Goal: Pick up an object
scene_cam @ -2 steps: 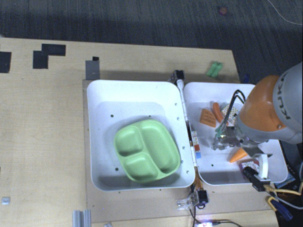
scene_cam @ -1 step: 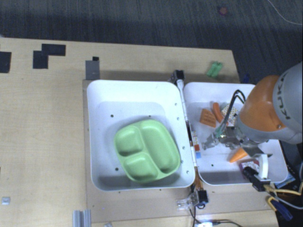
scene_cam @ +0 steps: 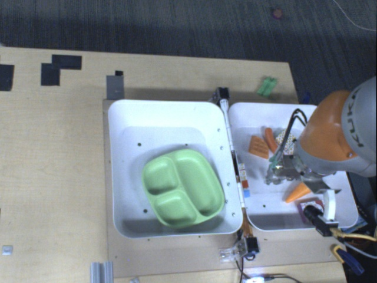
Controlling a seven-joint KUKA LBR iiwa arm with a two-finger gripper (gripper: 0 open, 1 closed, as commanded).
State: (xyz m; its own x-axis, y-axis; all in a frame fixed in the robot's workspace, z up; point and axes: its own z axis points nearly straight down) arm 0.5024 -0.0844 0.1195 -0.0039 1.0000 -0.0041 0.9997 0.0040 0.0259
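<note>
Half-hidden orange pieces (scene_cam: 259, 146) under gripper (scene_cam: 275, 175)

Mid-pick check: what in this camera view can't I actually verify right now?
- Gripper: its fingers, too small and blurred, under the arm's wrist.
- Right bin: its right part, covered by the arm.
- Orange pieces: too blurred to identify.
- Orange object: partly covered by the arm.
- Green tray: fully visible in the left bin.

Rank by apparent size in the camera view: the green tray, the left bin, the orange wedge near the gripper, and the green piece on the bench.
1. left bin
2. green tray
3. and 4. orange wedge and green piece: they look alike in size, so no ranking.
</note>
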